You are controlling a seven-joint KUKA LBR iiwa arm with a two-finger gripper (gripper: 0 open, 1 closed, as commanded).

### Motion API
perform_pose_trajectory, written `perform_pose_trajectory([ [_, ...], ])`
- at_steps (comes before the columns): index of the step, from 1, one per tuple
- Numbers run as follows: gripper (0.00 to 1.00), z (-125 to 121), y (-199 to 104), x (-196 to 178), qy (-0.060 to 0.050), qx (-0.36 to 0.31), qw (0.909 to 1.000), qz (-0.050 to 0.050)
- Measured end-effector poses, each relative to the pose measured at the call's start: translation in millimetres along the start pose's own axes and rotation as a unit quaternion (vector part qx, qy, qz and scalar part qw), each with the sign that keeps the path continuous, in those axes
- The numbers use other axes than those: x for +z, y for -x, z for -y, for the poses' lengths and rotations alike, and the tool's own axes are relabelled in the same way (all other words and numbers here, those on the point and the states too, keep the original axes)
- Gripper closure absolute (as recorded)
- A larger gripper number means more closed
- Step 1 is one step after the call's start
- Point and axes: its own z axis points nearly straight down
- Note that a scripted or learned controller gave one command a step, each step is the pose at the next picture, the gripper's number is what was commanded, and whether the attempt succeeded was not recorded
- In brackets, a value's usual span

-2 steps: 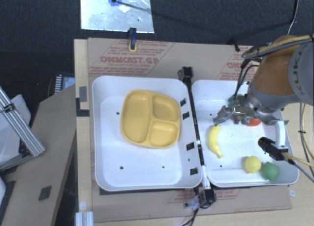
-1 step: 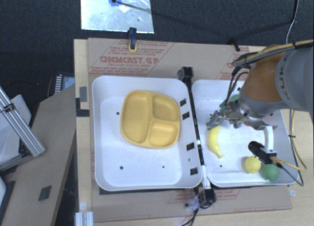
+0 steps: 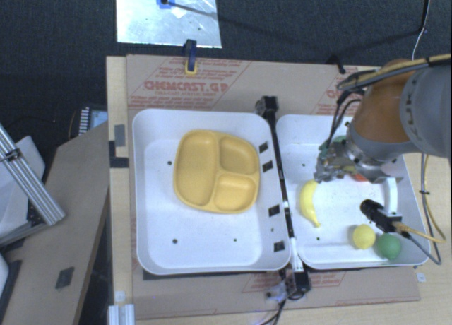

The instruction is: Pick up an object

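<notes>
On the bench (image 3: 296, 80), the right white bin (image 3: 300, 140) holds a banana (image 3: 309, 205) whose long axis runs 12 to 6 o'clock, lying just beside the jaws at their 7 o'clock; whether they're open or closed I cannot tell.

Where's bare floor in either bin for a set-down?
Left bin: wide bare strip between the yellow divided plate and the near rim. Right bin: small patch at the far rim beside the divider. Crowded in its near half: gripper, banana, yellow ball, green ball.
</notes>
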Motion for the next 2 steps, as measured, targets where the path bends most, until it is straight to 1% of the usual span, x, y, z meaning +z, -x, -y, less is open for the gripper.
perform_pose_trajectory([
  [1,1.00,2,0,-43,0.001,-0.002,1.0000,0.000],
  [2,1.00,-2,5,-88,0.002,-0.002,1.0000,0.000],
])
